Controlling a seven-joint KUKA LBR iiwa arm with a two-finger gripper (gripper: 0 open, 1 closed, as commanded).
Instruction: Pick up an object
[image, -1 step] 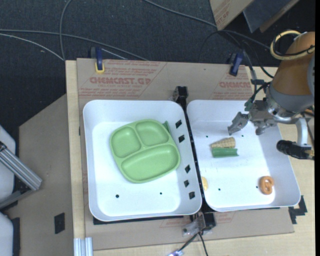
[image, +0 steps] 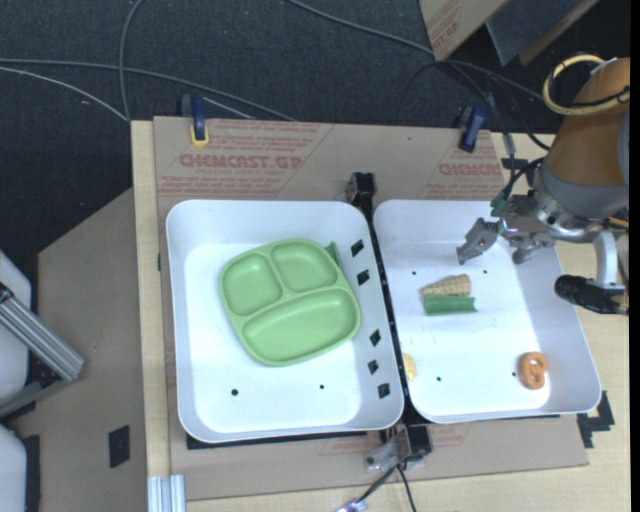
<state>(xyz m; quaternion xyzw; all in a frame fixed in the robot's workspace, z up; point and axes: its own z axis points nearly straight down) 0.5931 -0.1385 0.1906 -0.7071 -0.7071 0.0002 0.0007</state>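
Two white bins sit side by side. Over the right bin (image: 570, 330) the gripper (image: 497, 243) hangs with fingers spread, gripping nothing. A corn cob (image: 446, 287) (with a green piece (image: 449, 306) touching it) lies near, at its seven o'clock; a doughnut (image: 532, 369) sits farther off, at five.

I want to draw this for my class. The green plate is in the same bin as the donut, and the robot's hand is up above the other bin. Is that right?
Not quite. The camera view shows the green plate alone in the left bin. The donut is in the right bin, and the robot's hand is above that same right bin.
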